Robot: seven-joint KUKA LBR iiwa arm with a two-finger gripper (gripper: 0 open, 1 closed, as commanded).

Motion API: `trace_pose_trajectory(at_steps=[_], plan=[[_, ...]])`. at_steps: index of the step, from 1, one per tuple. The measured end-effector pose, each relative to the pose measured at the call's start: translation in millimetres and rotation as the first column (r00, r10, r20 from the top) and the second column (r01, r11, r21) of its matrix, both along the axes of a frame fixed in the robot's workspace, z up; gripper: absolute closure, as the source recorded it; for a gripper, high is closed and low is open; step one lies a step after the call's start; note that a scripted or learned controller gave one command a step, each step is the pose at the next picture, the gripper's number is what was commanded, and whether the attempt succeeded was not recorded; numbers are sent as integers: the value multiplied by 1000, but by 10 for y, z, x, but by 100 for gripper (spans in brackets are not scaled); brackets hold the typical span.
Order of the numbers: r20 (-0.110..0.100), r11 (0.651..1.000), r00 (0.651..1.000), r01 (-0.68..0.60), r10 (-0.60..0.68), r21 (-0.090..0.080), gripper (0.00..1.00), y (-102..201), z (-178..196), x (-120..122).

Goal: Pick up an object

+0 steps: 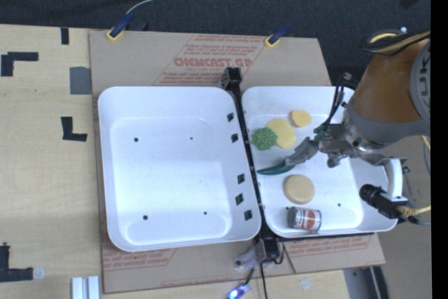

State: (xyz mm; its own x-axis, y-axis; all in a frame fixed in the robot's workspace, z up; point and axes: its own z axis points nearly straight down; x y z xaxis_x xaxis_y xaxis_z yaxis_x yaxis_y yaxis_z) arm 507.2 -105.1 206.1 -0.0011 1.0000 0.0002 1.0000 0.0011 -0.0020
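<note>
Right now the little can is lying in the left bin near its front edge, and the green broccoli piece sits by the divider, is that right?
Not quite. The can lies in the right bin, near its front edge, as the camera view shows. The broccoli piece does sit by the divider.

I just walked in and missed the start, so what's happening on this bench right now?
A grey and orange robot arm reaches in over the right bin, which holds several small things: a green broccoli-like piece, a yellow piece, a small tan round piece, a larger tan disc, a small can lying on its side, and a thin green strip. The gripper sits low near the green strip. Nothing looks lifted yet.
</note>
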Motion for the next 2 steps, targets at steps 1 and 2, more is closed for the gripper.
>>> trace_pose_trajectory(at_steps=[1,2], plan=[[-4,1000,1000,6,-6,-1,0,-482,-1274,-266],[6,1000,1000,-6,6,0,0,89,-1210,389]])
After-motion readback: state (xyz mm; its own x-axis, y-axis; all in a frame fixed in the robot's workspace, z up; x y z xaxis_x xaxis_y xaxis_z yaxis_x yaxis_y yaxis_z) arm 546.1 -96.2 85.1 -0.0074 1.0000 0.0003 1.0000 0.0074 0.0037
